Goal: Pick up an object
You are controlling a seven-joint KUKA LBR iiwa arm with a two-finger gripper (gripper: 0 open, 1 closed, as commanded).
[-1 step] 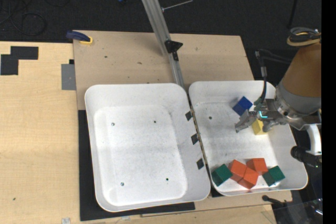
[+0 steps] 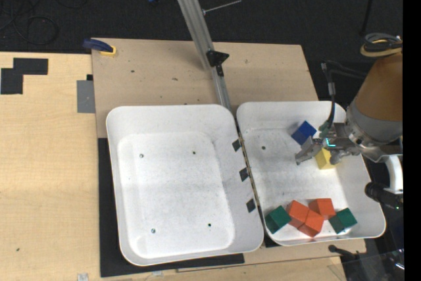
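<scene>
Over the right bin [image 2: 276,116], the gripper [image 2: 320,153] reaches in from the right edge, its grey wrist and the orange band of the arm [image 2: 381,92] cut off by the frame there. Right at its tip sits a yellow block [image 2: 324,160], partly covered by the metal parts — whether the block is actually between the fingers or merely beside them is too small and cluttered to tell, and their spread cannot be made out either. Just up and left of the tip lies a blue block [image 2: 304,132], close to the gripper but seemingly apart from it. Along the near wall of the same bin a cluster huddles together: a green block [image 2: 277,218] at the left, two orange blocks [image 2: 309,215] touching in the middle, and a second green block [image 2: 343,220] at the right; their edges overlap so that exact shapes are hard to read. Beside it, the left bin [image 2: 125,125] shows its white floor with a few dark specks. A slanted aluminium rail [image 2: 193,13] runs down from the top toward the seam between the bins — its lower end is hidden behind their rims
</scene>
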